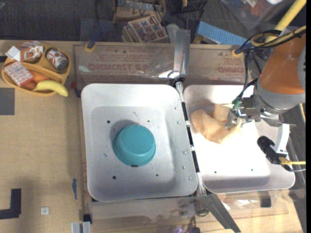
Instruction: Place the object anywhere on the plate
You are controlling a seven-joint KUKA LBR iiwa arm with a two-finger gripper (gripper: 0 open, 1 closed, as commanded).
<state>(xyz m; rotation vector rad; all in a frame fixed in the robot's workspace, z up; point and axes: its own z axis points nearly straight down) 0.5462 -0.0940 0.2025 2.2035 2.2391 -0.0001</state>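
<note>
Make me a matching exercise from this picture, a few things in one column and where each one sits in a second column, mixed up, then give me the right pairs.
Column one:
1. teal plate
2. tan object
3. banana
4. tool

Column two:
A. in the yellow tray at the bench's far left
B. in the left bin
C. over the right bin, at the tan object's edge
D. lying in the right bin

Pairs: 1-B, 2-D, 3-A, 4-C

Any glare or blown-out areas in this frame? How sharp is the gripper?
Camera view: the right white bin is overexposed, its floor almost featureless; the left white bin shows softer grey shading; glare streaks the clear plastic sheet behind the bins; the two-finger gripper over the tan lumpy object is slightly soft.
</note>
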